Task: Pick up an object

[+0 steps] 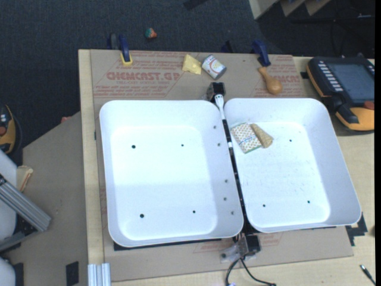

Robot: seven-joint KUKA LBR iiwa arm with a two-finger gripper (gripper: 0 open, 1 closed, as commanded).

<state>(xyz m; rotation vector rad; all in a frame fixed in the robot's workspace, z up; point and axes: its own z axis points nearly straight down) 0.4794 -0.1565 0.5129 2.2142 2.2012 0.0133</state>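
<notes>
End effector state: cannot tell, wide or narrow, from this overhead look at the tabletop. The task's likely targets lie in the right bin (pixel 297 183): a flat patterned packet (pixel 243 138) and a tan wedge (pixel 262 136), touching each other in the bin's upper left area, near the wall it shares with the left bin (pixel 161 177). The rest of both white floors is bare apart from small dark dots.

Beyond the bins, on the printed board (pixel 143 75), sit a yellow chunk (pixel 191 64), a small white box (pixel 214 67) just beside it, and a pear-shaped wooden piece (pixel 271 82), with blue clamps (pixel 125 49) pinning the far edge. A handheld pendant (pixel 348 85) rests at the right. A small ball (pixel 151 33) lies on the dark carpet.

Judged from this layout, the pick looks awkward. Because packet and wedge touch, a descent aimed at one may shove the other, or close on both and hold neither firmly. The packet lies flat and may offer little to grip, so a close could skate over it. The pair's nearness to the shared wall adds risk: an approach that drifts left could strike the rim and miss the pick. Items on the board are probably out of play.
</notes>
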